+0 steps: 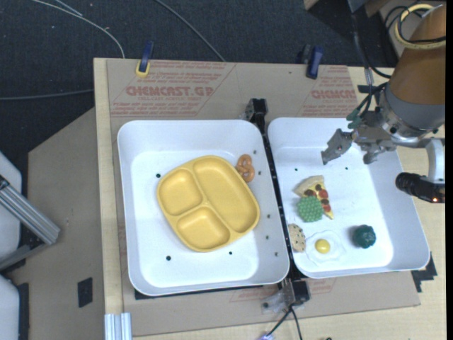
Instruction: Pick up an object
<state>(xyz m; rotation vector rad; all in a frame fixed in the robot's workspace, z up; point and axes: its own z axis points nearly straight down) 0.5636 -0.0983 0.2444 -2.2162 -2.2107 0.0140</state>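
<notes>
Pizza slice [313, 188] is the nearest candidate for the pick: in the camera view it is lying flat in the right bin [396, 261], toward that bin's left side, with a green broccoli piece [309, 209] touching its lower edge. Further down, a cookie [296, 238] is resting at the left wall, a fried egg [324, 246] is sitting just beside it, and a dark green piece [364, 236] is lying apart to the right. The gripper [355, 146] is hanging over the upper part of the same bin, above and to the right of the slice, its two fingers spread wide with nothing between them.

These are looking like small toy foods, so the slice is probably light, stiff and rather smooth. Being thin and flat, it is offering little height; closing across its narrow width near the crust end, away from the broccoli, seems the safest hold. A shallow descent could let it slip out.

In the left bin [141, 261], a yellow divided plate [207, 202] is lying tilted, with a pretzel [245, 167] touching its upper right rim.
</notes>
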